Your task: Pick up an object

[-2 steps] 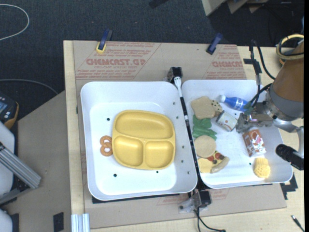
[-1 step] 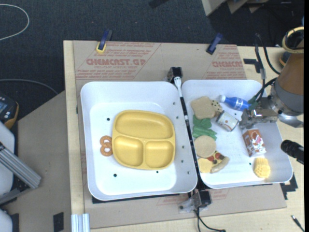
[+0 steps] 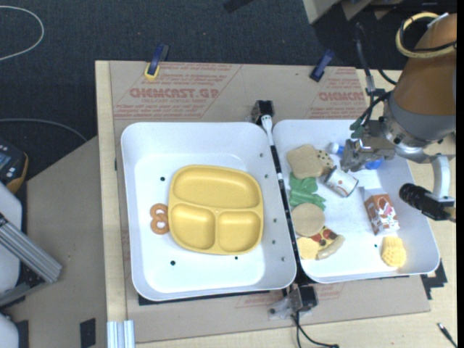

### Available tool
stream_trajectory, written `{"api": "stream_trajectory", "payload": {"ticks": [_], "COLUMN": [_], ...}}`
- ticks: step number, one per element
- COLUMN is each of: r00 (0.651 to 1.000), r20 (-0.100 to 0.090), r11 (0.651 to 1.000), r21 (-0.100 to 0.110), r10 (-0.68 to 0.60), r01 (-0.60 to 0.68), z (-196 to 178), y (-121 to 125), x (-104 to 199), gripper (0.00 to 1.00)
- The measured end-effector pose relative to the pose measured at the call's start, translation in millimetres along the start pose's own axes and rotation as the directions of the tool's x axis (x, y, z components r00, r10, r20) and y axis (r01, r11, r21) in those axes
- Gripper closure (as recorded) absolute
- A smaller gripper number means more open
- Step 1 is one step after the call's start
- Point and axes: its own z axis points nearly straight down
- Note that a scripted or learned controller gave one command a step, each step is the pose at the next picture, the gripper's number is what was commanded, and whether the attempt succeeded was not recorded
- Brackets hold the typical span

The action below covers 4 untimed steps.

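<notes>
Approach step: grey two-finger gripper poised at twelve o'clock of small silver cylindrical can, jaws' state indeterminable; next, descent and closure.

**Colours on the two bins**

Both bins are white, resting on a tan table printed with red lettering. The divided tray is mustard yellow; the pretzel beside it is orange-brown. In the other bin: a green leafy piece, a tan slice, a brown-and-white carton, a yellow corn piece, and something blue, perhaps a cap.
</notes>
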Motion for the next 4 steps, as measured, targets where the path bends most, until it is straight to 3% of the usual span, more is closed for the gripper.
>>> {"api": "stream_trajectory", "payload": {"ticks": [1, 3, 4], "r00": [1.0, 1.0, 1.0], "r20": [-0.001, -0.002, 0.0], "r11": [1.0, 1.0, 1.0], "r21": [0.006, 0.008, 0.001], "r10": [0.002, 0.004, 0.002], "r01": [-0.002, -0.004, -0.002], "z": [19.9, 17.4, 2.7], "y": [12.6, 5.2, 13.5], "x": [1.8, 0.5, 0.8], "gripper": [1.0, 1.0, 1.0]}}
